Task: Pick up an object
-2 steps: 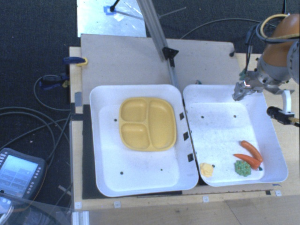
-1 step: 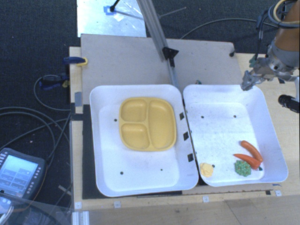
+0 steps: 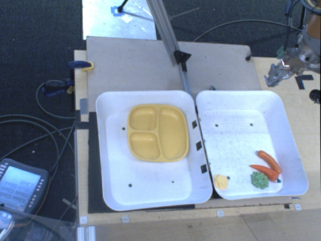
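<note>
Hovering over the tabletop (image 3: 150, 69) beyond the right bin's (image 3: 288, 134) far corner, the jaws (image 3: 277, 78), whose spread I cannot tell, hang well apart from two orange sausages (image 3: 268, 165), green broccoli (image 3: 259, 180) and a yellow piece (image 3: 220, 182) below them.

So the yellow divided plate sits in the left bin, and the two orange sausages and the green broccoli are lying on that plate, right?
Not quite. The camera view shows the yellow divided plate in the left bin, but the two orange sausages and the green broccoli lie in the right bin, near its front right corner, not on the plate.
</note>
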### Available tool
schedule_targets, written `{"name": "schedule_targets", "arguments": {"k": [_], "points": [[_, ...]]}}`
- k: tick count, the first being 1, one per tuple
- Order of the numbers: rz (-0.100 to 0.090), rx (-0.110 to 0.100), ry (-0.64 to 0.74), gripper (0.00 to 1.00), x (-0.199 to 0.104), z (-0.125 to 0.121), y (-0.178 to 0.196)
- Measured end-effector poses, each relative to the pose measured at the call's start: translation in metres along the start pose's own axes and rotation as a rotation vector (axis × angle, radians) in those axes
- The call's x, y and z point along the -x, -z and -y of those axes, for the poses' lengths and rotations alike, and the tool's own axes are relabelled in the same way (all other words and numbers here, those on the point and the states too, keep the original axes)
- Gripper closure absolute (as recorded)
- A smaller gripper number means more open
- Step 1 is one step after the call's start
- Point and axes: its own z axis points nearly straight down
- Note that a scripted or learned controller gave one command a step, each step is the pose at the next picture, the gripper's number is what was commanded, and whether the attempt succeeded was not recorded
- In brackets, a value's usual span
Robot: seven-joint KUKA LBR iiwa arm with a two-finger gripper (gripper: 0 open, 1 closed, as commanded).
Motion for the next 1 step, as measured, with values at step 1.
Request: {"name": "schedule_targets", "arguments": {"k": [1], "points": [[-0.004, -0.008, 0.002, 1.00, -0.0563, 0.0109, -0.0108]]}}
